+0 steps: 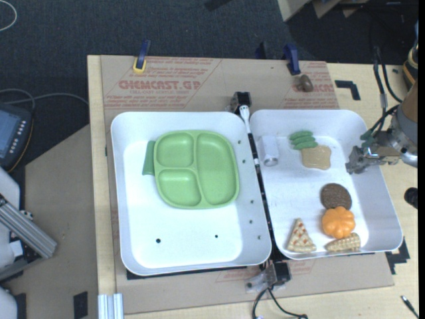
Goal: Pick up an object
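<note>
The right bin [372, 198] holds a green pea pod [303, 139], a tan bread slice [317, 157], a small white cylinder [269, 150], a dark brown cookie [336, 196], an orange pumpkin [339, 222], a pizza slice [301, 237] and a waffle cone piece [343, 244]. My gripper [362, 155] hangs over the bin's right side, to the right of the bread slice and above the cookie. Nothing shows between its fingers.
The left bin [133, 231] holds a green divided plate [196, 168]. Clamps sit at the back of the cardboard-covered bench [199, 78]. Cables run along the right edge by the arm.
</note>
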`<state>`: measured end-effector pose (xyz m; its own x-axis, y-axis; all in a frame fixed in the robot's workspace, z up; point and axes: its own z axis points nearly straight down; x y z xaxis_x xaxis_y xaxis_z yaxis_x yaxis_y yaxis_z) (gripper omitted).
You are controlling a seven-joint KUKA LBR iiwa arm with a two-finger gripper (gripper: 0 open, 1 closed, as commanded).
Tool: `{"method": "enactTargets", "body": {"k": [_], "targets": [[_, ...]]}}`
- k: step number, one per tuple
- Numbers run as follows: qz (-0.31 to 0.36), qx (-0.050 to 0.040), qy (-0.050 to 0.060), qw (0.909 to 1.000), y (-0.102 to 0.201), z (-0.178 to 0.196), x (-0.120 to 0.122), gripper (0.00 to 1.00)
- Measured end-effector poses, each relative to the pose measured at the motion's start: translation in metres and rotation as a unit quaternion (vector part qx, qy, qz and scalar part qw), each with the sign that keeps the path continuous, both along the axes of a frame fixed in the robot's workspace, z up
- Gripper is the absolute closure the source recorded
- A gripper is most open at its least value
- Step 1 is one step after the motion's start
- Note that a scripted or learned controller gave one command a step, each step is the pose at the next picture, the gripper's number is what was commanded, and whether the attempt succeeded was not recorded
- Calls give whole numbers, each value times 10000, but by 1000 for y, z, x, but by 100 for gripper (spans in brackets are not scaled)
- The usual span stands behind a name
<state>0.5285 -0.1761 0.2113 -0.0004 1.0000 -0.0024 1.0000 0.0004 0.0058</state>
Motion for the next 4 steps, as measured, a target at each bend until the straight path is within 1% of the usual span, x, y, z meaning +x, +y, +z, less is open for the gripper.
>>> {"method": "enactTargets", "body": {"k": [1, 2, 3, 4], "targets": [[2, 3, 6, 10000, 0, 15, 1, 100], [20, 29, 45, 10000, 52, 4, -11, 100], [18, 25, 47, 10000, 105, 11, -36, 100], [29, 23, 34, 10000, 163, 22, -43, 100]]}}
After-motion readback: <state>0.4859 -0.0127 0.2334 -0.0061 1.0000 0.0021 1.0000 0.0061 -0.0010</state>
